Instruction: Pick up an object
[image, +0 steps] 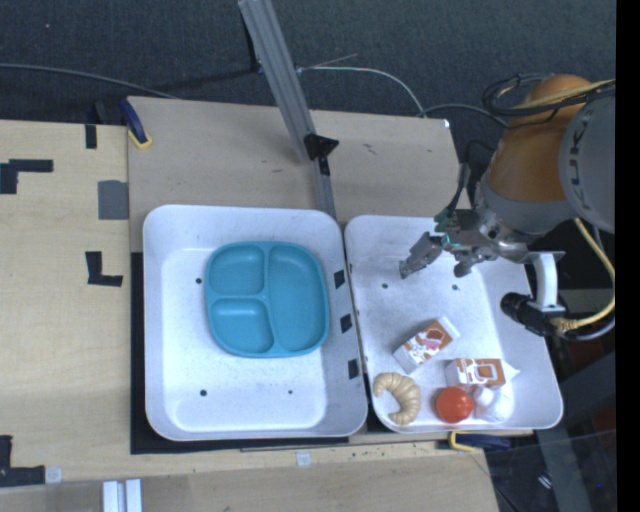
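Note:
My gripper (441, 261) hangs over the upper middle of the right bin (380, 300), its two dark fingers spread apart with nothing between them. Below it, toward the bin's front, lie a white and red packet (426, 344), a second white and orange packet (482, 373), a red ball (454, 404) and a tan croissant (401, 395). All of them sit apart from the gripper, the nearest packet roughly a finger length below it.
The left bin (170, 400) holds a blue divided plate (267, 298). A grey metal bar (290, 90) slants down from the top to the gap between the bins. A black and yellow cable (560, 322) hangs at the right bin's right rim.

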